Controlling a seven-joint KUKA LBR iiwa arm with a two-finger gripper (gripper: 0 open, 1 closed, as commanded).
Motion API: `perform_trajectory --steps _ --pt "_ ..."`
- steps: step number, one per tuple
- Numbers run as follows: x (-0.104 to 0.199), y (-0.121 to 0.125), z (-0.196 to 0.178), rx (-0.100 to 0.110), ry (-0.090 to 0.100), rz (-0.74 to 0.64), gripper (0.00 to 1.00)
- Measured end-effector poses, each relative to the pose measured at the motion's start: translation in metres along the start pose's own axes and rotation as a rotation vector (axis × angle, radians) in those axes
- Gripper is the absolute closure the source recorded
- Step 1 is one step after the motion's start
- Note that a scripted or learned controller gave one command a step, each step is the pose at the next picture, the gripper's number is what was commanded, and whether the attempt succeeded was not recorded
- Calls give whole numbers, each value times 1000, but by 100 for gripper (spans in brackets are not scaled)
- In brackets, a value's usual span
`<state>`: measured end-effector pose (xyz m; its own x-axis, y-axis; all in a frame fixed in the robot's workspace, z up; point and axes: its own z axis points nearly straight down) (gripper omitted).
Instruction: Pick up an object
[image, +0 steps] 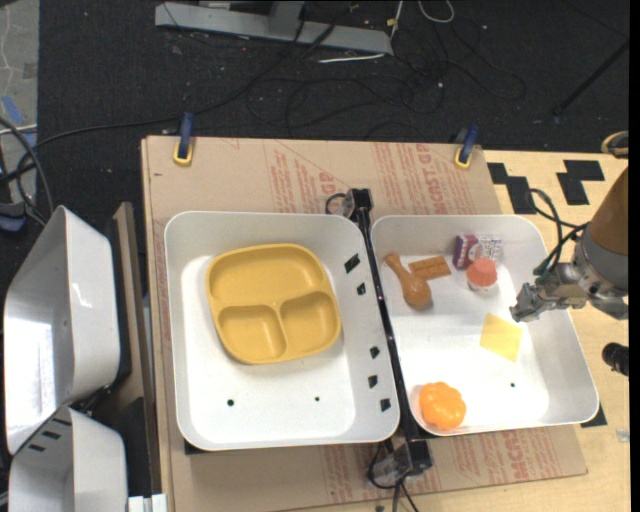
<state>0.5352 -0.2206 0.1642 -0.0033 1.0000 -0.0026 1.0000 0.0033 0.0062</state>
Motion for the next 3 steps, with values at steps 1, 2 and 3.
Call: perform_trajectory --steps 1,2,3 --pt "-1 4 -43 1 0 0 100" --pt "-2 5 -96 0 0 0 100" --pt "44 28 -98 3 3 -4 100"
